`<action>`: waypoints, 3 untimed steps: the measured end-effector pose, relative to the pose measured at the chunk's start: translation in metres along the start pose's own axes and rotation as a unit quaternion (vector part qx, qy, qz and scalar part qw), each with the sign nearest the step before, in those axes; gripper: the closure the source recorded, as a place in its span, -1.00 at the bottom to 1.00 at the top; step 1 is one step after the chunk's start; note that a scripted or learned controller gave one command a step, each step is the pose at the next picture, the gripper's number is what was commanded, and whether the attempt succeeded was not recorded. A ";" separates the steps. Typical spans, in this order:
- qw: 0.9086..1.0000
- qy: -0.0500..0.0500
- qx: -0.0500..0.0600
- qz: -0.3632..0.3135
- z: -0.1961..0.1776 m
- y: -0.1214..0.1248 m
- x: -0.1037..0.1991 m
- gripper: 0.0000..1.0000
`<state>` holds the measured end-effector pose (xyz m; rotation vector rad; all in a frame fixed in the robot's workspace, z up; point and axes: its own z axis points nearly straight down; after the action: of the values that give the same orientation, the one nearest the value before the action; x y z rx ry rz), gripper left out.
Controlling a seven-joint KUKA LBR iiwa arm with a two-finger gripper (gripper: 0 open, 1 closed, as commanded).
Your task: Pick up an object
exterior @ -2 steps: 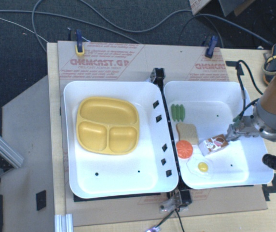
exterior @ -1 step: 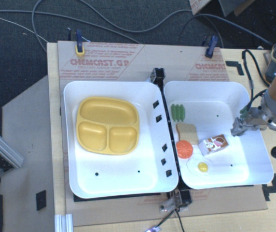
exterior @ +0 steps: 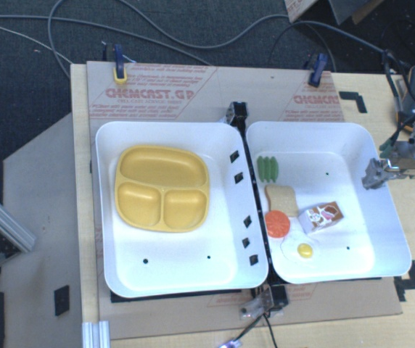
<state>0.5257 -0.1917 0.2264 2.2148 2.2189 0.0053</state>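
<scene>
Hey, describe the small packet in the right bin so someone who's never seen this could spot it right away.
Look in the right bin, among the cluster near its left wall. The packet is the rightmost piece there, right of the orange disc and above the fried egg. It alone is boxy, white, with red-brown print.

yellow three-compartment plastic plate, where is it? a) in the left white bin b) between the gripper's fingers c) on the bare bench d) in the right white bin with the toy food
a: the yellow three-compartment plastic plate lies flat in the left white bin, across the divider from the right white bin and away from the gripper at that bin's right rim.
</scene>
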 end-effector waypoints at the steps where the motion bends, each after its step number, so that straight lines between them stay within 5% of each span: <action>1: 1.000 0.001 0.002 0.000 -0.010 0.001 0.000 1.00; 3: 1.000 0.003 0.005 -0.002 0.004 0.010 0.101 1.00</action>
<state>0.5356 -0.0906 0.2224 2.2182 2.2303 0.0003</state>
